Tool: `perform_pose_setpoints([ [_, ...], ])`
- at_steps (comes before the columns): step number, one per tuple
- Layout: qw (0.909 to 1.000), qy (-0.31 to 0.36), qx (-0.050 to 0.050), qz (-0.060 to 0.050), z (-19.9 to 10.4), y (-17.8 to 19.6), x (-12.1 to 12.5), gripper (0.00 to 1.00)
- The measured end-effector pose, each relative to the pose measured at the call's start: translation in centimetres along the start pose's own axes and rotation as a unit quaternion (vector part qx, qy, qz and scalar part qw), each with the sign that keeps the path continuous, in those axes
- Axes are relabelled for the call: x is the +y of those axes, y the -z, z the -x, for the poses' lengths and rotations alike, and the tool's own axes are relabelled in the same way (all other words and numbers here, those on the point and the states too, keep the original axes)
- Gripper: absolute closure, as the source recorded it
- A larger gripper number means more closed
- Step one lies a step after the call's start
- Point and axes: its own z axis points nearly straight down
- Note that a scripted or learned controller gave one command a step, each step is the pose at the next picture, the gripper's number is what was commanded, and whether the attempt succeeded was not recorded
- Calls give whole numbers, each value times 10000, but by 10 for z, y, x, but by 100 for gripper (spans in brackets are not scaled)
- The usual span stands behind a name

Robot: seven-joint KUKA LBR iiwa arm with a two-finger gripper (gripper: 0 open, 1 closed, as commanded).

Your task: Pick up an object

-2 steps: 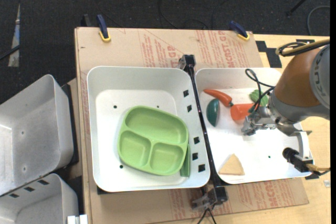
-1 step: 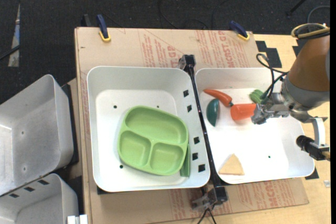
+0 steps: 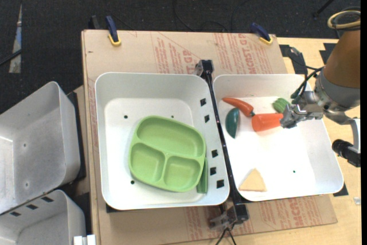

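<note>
White bins [image 3: 109, 123]: 2. Green divided tray [image 3: 167, 153]: 1. Carrot [image 3: 266, 121]: 1. Red chilli pepper [image 3: 238, 104]: 1. Dark green leaf-shaped piece [image 3: 232, 122]: 1. Tan wedge [image 3: 253, 181]: 1.

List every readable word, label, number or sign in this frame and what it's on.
Red print on the brown board, behind the bins: upside down, too blurred to read.
Red print on the same board, front edge below the right bin: slanted, partly covered, too blurred to read.
Left bin, right bin, green tray: no text visible.
Black square marks on the bin walls: plain marks, no characters.
</note>
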Motion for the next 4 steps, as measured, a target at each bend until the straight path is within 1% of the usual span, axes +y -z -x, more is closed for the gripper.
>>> perform_pose_setpoints([
  [1,10000,-1,-1,0,0,50,2,100],
  [2,10000,14,12,-29,-42,41,16,100],
  [3,10000,25,17,-21,-94,47,26,100],
  [4,10000,26,17,-15,-147,53,45,100],
])
